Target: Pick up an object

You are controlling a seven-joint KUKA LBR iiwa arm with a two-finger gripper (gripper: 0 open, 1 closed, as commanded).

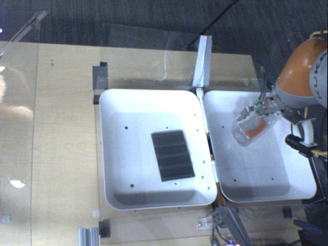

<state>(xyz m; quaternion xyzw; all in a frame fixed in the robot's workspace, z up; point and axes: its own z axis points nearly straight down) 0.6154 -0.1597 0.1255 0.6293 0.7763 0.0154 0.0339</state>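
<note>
Gripper (261,110) over right bin (246,183), far-right part; finger state cannot tell (blurred). Clear object (249,127), orange inside, just under gripper. Dark ridged slab (172,155) in left bin (123,137).

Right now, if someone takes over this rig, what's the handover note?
Gripper: over the upper part of the right-hand white bin, at the end of the grey arm with the orange band. Finger state cannot be made out from this camera.
Objects: a clear plastic item with an orange piece inside sits right at the gripper, in the right-hand bin; whether it is gripped or just lying there is unclear. A dark ribbed rectangular pad lies flat in the middle of the left-hand white bin, untouched.
Done: arm is positioned at the clear item.
Left: confirm a grasp, then lift.
</note>
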